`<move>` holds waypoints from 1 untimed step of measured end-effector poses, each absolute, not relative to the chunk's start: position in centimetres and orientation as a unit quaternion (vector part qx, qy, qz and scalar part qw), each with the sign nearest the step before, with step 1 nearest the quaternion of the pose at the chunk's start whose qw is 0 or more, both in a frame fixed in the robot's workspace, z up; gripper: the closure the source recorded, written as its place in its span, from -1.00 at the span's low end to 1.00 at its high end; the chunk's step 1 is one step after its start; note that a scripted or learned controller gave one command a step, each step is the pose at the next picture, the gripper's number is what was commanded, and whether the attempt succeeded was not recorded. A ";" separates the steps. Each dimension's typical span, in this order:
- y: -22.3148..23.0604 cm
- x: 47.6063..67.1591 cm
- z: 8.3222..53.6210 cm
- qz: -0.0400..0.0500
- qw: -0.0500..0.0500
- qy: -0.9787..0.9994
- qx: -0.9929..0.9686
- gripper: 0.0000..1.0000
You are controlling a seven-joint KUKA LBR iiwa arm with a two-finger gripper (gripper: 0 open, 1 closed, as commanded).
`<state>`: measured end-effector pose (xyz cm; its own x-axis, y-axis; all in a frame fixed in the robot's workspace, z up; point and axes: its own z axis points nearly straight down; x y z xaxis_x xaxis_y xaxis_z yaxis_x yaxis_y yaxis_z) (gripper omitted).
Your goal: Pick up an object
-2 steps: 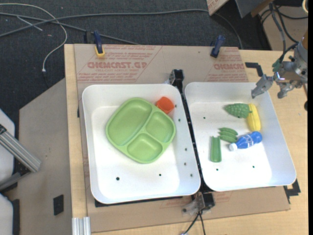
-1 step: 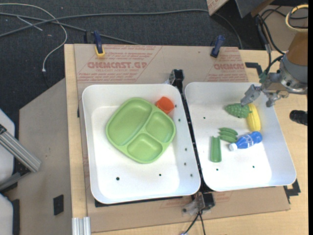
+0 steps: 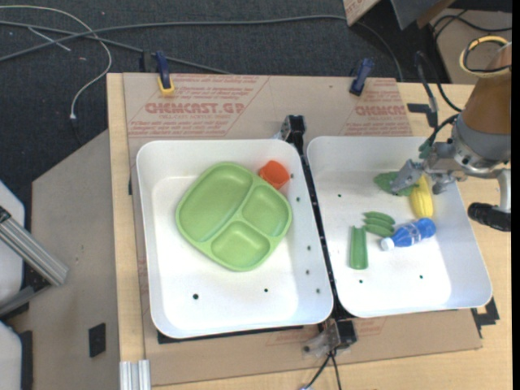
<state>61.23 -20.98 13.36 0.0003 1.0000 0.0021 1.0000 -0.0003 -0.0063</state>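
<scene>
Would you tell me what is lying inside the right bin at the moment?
The right bin holds a yellow corn-like toy, a blue bottle, green pods and a green stick. The gripper reaches in above the yellow toy, covering part of a green piece.

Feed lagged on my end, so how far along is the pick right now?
Done: the gripper is down in the right bin, at the yellow toy and a green piece. In hand: nothing visibly between its fingers. Left: grasp and lift; the blue bottle and green stick lie untouched.
</scene>
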 end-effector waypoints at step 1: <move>-21.0 61.5 14.9 -0.001 -0.001 -0.707 -0.707 1.00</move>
